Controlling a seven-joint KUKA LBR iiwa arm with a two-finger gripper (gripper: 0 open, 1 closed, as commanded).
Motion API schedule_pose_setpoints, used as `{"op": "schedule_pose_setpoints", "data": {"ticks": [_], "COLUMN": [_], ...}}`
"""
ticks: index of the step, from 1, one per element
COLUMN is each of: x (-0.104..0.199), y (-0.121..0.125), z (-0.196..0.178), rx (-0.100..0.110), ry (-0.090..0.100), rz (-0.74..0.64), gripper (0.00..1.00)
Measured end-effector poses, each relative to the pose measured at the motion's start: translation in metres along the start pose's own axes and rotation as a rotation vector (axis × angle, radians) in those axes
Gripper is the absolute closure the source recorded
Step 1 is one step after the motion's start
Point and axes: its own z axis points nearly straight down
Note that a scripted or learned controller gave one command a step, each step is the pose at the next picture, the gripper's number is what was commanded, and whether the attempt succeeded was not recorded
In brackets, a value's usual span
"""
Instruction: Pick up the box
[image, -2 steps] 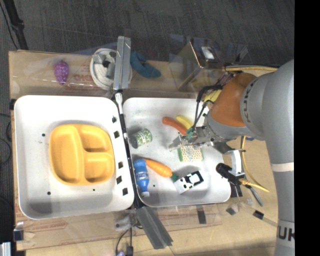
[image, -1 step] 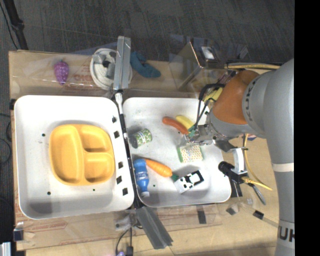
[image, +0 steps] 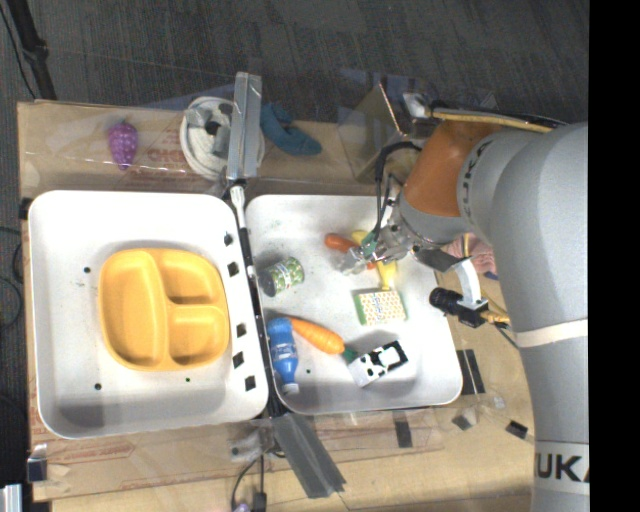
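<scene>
A small flat box (image: 380, 305) with a green and yellow pattern lies in the right bin (image: 300, 215), right of its middle. A black and white carton (image: 378, 363) lies near that bin's front edge. My gripper (image: 357, 257) hangs over the bin's back part, just above and left of the patterned box. It sits among small orange (image: 338, 241) and yellow (image: 387, 270) toys. The grey arm (image: 520, 230) with its orange band (image: 440, 180) reaches in from the right.
The right bin also holds a green can (image: 282, 275), a carrot (image: 318, 336) and a blue bottle (image: 283, 355). In the left bin (image: 60, 240) lies a yellow divided tray (image: 165, 305). Behind the bins are a purple toy (image: 123, 142), a white roll (image: 208, 135) and a blue object (image: 285, 133).
</scene>
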Motion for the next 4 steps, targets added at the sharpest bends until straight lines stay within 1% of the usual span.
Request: {"op": "schedule_pose_setpoints", "data": {"ticks": [1, 2, 3, 4], "x": [0.0, 0.005, 0.025, 0.025], "y": [0.0, 0.038, -0.108, -0.107], "z": [0.0, 0.0, 0.0, -0.01], "rx": [0.0, 0.004, 0.002, 0.002], "ry": [0.0, 0.002, 0.003, 0.002], "rz": [0.0, 0.113, -0.007, -0.011], "gripper": [0.0, 0.0, 0.0, 1.0]}}
